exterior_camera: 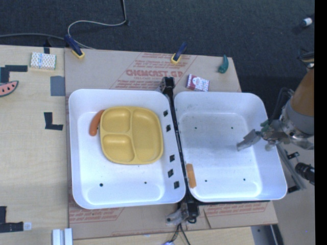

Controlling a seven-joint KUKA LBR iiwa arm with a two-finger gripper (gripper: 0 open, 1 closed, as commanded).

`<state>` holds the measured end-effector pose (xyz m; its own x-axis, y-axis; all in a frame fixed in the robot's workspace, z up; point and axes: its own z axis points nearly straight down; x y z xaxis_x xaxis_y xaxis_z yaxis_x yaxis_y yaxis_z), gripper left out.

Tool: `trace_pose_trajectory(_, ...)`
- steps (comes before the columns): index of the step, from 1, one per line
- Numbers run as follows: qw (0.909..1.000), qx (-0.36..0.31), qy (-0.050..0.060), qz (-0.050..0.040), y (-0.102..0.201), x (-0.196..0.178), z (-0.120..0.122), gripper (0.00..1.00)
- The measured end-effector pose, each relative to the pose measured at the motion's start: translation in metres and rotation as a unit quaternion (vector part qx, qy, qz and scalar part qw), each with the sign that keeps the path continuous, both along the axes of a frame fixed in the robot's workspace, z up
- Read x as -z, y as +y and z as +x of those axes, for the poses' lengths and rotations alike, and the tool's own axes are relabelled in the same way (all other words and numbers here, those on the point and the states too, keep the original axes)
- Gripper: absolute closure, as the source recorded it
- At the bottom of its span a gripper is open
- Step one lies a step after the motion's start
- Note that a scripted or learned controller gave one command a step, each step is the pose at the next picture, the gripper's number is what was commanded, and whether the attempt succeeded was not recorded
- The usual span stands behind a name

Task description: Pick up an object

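We see a light wood surface [30, 137] w/ a dark carpet floor [214, 14] beyond its far edge. A brown cardboard sheet [148, 70] w/ red print lies on the surface under 2 white bins set side by side, touching along their inner walls.

Left bin [82, 188]: 1 yellow divided plate [132, 135], 3 compartments, sits toward the bin's far half. 1 orange sausage-shaped piece [94, 123] lies just beside the plate's left rim, near the bin's far left corner.

Right bin [255, 188]: 1 small orange piece [190, 175] lies against the bin's left wall, near its front left corner. Rest of the floor shows dark specks.

The grey arm w/ orange band [306, 98] comes in over the right bin's right wall. Its tool [245, 142] reaches out over the bin's right half, well apart from the orange piece; nothing sits in it, and we can't tell how wide it stands.

Around the bins: 2 yellow-and-blue clamps at the cardboard's far edge, one [74, 46] at the far left corner, one [179, 54] mid-edge. 1 teal clip [224, 64] at the far right corner. 1 small red-and-white packet [197, 82] just beyond the right bin's far wall. A black cable [102, 23] loops over the carpet. On the surface's left: 1 pale patterned block [43, 60], 1 watermelon-slice toy [7, 88] at the left edge, plus several black tape marks [51, 122].
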<state>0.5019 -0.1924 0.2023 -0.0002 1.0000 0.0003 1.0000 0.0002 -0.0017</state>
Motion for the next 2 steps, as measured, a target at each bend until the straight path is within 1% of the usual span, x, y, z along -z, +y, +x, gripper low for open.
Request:
trace_pose_trajectory(1, 1.0000, 0.000, 0.001, 0.0006, 0.070, 0.090, -0.019, 0.00)
trace_pose_trajectory(2, 1.0000, -0.001, 0.000, 0.0002, 0.160, 0.011, -0.018, 0.00)
